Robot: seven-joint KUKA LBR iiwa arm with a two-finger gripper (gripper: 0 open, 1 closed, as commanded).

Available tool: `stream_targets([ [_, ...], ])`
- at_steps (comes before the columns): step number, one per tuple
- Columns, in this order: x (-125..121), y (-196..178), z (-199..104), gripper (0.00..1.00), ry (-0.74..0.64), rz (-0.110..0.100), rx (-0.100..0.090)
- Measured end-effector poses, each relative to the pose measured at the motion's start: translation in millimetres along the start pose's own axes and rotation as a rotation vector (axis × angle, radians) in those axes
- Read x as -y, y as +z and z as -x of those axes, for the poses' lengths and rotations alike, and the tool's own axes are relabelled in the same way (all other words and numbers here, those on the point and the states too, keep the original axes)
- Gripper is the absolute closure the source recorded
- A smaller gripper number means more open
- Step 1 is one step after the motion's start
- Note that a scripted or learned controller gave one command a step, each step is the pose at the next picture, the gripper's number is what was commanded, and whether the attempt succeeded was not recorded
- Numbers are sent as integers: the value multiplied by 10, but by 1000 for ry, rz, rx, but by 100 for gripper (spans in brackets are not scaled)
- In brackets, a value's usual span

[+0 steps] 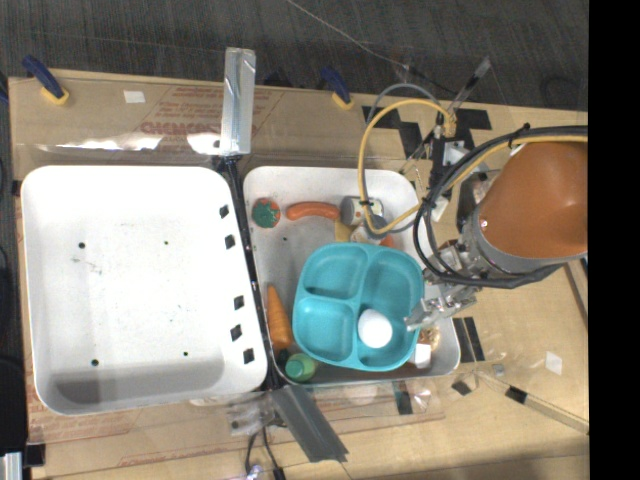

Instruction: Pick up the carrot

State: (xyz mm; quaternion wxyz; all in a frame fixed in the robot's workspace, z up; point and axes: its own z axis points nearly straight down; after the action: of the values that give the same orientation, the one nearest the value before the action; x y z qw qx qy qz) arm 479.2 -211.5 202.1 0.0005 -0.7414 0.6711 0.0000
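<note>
The carrot (277, 314) is a slim orange piece lying lengthwise against the left wall of the right bin (300, 182), just left of a teal divided plate (345, 313). My gripper (427, 314) hangs low at the plate's right edge, near a white ball (375, 329) that rests in the plate's front compartment. The plate's full width lies between the gripper and the carrot. The arm's orange band (535, 203) rises above the bin's right side and hides that corner.
In the right bin, an orange-red sausage-shaped piece (312, 210) and a green-and-red round toy (265, 212) lie at the back. A green object (300, 367) sits at the front left. A yellow cable (385, 118) loops over the back rim. The left bin (120, 288) stands alongside.
</note>
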Motion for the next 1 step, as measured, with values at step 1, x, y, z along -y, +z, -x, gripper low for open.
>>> stream_targets([
  [1, 376, 641, 174, 100, -336, -9, -8],
])
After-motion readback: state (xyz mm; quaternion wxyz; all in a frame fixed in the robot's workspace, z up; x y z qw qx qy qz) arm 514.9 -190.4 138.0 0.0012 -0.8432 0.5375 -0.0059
